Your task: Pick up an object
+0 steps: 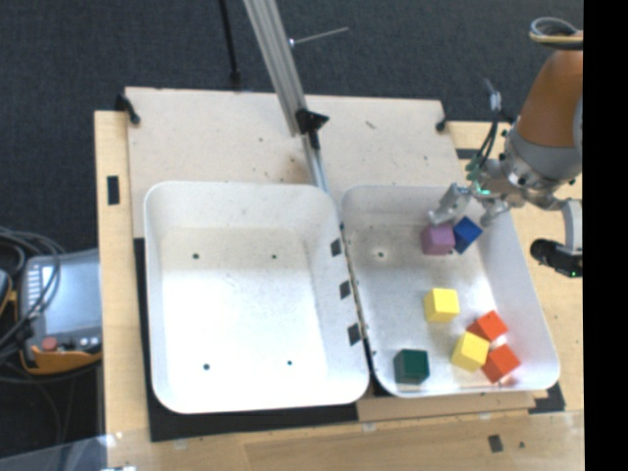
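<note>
My gripper (473, 208) hangs open at the far end of the right bin (520, 263), under the grey wrist and orange band. Just below its fingertips sit a purple cube (439, 238) and a blue cube (468, 234), touching each other. The blue cube lies roughly under the gap between the fingers, and nothing is held between them. Nearer the front of the same bin lie a yellow cube (442, 304), a second yellow cube (470, 351), two orange-red cubes (490, 326) (502, 362) and a dark green cube (411, 366).
The left bin (177, 224) stands beside the right one, with black clips along their shared wall. A slanted aluminium rail (280, 57) rises behind the bins. A control pendant (59, 312) and cables lie off the bench at the left.
</note>
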{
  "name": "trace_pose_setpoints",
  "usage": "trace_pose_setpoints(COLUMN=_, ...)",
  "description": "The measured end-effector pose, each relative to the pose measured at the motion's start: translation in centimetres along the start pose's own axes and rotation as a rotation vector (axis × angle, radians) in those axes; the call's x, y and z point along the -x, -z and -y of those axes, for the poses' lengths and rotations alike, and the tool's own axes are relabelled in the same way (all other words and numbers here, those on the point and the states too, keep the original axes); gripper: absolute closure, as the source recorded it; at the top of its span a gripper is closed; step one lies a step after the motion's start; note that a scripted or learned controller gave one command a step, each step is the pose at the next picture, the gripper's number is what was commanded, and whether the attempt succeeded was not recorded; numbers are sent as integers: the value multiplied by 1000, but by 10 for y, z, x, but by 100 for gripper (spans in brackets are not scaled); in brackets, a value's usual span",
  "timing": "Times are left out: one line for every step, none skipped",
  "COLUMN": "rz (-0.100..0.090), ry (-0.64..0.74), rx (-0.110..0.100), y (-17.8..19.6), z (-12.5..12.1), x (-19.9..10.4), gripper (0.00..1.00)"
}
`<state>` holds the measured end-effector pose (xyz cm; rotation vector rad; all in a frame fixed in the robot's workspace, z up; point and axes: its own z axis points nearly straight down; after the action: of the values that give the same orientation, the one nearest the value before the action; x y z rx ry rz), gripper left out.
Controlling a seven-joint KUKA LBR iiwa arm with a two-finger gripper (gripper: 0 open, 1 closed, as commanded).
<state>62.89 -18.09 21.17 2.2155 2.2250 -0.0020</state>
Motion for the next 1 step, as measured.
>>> trace_pose_setpoints(rz=-1, ry=-4, rx=-5, y=-62, z=5, x=-1, gripper=0)
